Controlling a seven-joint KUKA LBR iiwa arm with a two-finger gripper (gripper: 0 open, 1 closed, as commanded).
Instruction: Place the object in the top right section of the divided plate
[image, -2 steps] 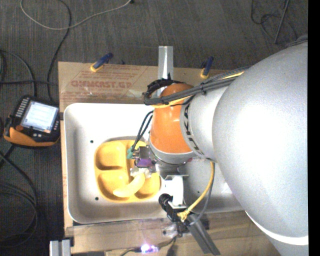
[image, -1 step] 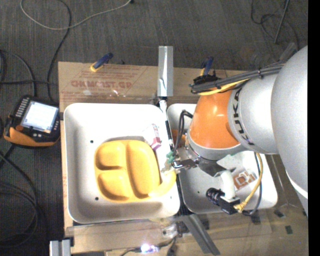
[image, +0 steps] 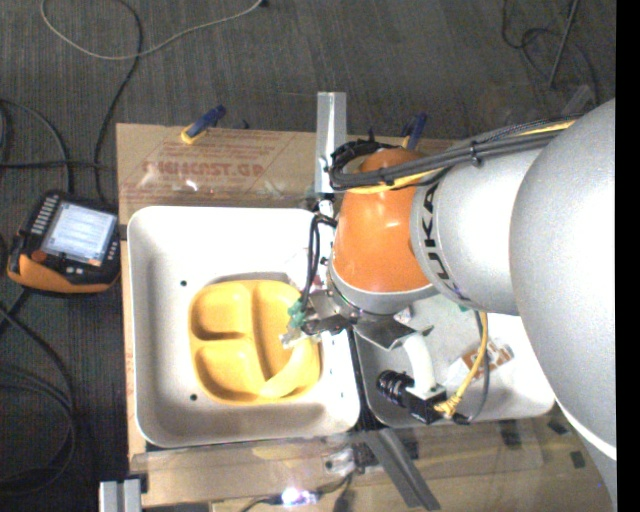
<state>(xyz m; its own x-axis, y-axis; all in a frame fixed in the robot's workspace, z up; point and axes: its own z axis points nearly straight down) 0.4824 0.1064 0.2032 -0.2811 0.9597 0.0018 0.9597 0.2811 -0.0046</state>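
My fingers (image: 300, 322) hang low over the right edge of the yellow divided plate (image: 232, 340), which sits in the left white bin (image: 150, 300). My tip is over the plate's right rim, about level with the ridge that splits the right side into an upper and a lower section. My orange wrist band (image: 375, 245) and the big grey body of my arm (image: 540, 270) cover most of the right white bin (image: 520, 395), since I reach in from that side.

At my tip there is something small and green (image: 296, 313), with a pale bit just below it. I cannot tell whether that is the object I am meant to place or a part of my own hardware, and I cannot tell how far apart my fingers stand or whether anything sits between them; the spot is too small and partly hidden by my wrist.

The plate's sections that I can see, the upper left one and the large lower one, show bare yellow.

On the floor to the left of the tabletop lies a handheld control pendant (image: 68, 240) with a lit screen, cables trailing near it. Brown cardboard (image: 210, 165) lies behind the bins, with a blue-and-yellow clamp (image: 202, 123) at its far edge.
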